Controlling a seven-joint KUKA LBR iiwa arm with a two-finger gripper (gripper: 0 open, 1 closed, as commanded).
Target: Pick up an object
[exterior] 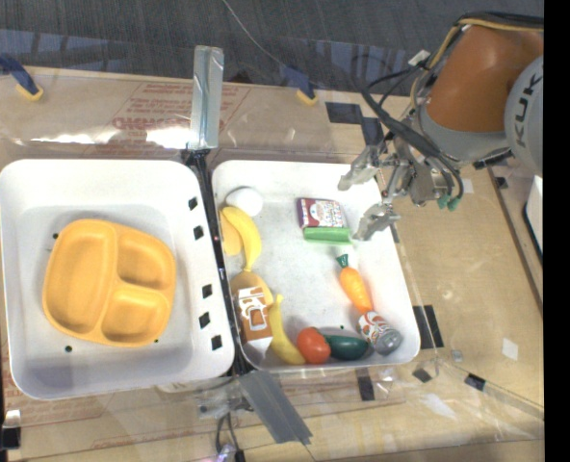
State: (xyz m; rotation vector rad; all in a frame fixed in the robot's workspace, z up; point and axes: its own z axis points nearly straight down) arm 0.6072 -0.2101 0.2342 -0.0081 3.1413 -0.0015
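Over the upper right corner of the right bin (401,287) hangs the gripper (367,200), its two fingers spread apart with nothing between them; one fingertip sits near the bin's top rim and the other lower, just beside the bin's right wall. Behind it the grey arm (478,114) with its orange band runs off to the right, trailing dark cables. Just left of the lower finger lies a small maroon and white box (320,211), with a green bar (325,234) along its lower edge. Below that, a toy carrot (355,287) points down the bin, and beneath it a small can (379,332) lies on its side near the right corner. Along the bottom wall rest a dark green vegetable (347,346) and a red tomato (313,345), touching each other. A yellow banana (282,339) curves beside the tomato, next to a brown bottle (251,308) lying against the left wall. Higher up that wall are a second banana (243,235) and, above it, a white egg (246,201). Left of the divider, the left bin (15,258) holds a yellow divided tray (108,281) with three compartments. Both bins sit side by side on the desk (478,287), which is covered in clear plastic sheeting fixed with tape.
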